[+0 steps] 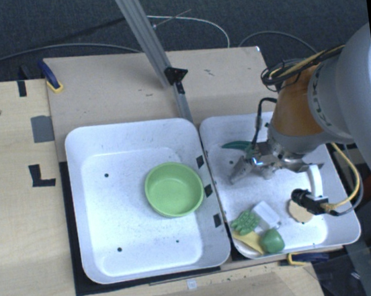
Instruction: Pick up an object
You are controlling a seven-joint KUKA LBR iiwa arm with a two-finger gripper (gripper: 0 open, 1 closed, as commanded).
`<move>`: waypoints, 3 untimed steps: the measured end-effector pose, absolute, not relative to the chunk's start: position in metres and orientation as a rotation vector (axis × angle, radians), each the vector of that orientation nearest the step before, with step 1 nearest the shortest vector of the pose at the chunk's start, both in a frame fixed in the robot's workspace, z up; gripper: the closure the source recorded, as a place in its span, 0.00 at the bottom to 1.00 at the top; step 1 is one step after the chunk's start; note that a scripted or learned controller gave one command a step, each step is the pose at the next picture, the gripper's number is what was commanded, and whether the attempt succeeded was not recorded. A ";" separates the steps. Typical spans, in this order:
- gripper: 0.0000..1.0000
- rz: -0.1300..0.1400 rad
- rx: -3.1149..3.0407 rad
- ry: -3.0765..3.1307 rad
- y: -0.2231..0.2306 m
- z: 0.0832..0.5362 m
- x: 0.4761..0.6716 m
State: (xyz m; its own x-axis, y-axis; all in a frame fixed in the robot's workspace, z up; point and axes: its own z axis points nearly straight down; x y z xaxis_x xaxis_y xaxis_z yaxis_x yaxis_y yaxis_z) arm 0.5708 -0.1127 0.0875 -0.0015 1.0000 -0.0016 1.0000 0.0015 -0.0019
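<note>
Camera view, seen from above at a slant, shows two shallow white bins side by side on a wooden bench. Starting at the left, the left bin holds one light green bowl, upright, lying toward that bin's right edge. Next comes the right bin. Near its top left corner lies a dark green object, too small to identify. Just beside and below it hangs the gripper, its metal fingers spread apart with nothing between them. Along the right bin's bottom edge sits a cluster: a green knobbly piece, a white block, a yellow item and a green ball, touching or nearly so. The grey arm with its orange band enters from the right. To pick well, the gripper likely should centre over one separate object, such as the dark green one, descend fully, then close.
</note>
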 end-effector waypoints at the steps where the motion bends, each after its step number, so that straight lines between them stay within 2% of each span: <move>1: 1.00 0.003 -2.217 -2.223 -0.112 0.098 0.571; 3: 1.00 -0.003 -2.221 -2.226 -0.110 0.204 0.585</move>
